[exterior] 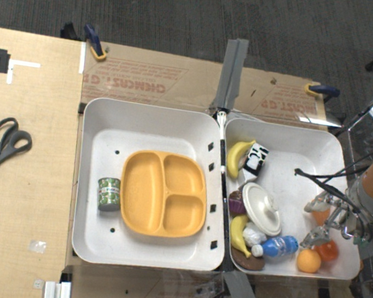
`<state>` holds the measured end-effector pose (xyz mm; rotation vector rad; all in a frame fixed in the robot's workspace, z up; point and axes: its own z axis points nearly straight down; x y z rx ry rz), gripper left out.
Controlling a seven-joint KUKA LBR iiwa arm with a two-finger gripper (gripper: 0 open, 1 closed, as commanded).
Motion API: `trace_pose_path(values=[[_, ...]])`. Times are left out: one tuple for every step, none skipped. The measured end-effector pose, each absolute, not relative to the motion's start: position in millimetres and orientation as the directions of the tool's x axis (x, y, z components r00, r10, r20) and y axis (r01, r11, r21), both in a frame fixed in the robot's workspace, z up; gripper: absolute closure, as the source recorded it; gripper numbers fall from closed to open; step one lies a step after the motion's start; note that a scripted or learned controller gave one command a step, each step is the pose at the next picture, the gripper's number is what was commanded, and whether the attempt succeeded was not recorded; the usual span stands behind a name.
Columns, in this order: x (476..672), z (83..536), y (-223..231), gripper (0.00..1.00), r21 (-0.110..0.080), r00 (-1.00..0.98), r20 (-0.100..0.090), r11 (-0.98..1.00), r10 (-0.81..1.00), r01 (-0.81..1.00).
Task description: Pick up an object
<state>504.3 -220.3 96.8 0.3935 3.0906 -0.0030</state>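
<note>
my pincer [322, 222]: lower right of frame, in right bin [291, 135], fingers spread, gripping nothing
orange ball [308, 260]: just below my pincer
cardboard [141, 76]: mirrored print, unreadable
my arm: cut off at right

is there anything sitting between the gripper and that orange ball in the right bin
Nothing visible does. The gripper hangs at the right bin's near right corner, with the orange ball just below it in the view. A red object lies beside the ball, toward the bin's right wall, not between them.
</note>
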Motion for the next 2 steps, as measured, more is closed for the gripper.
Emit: trace_pose_path(values=[[502.8,101.9,-219.2,1.00,0.001,-0.969,-0.015,0.969,0.246,0.246],[505.4,104.2,-219.5,0.00,0.001,-0.969,-0.024,0.969,0.246,0.246]])
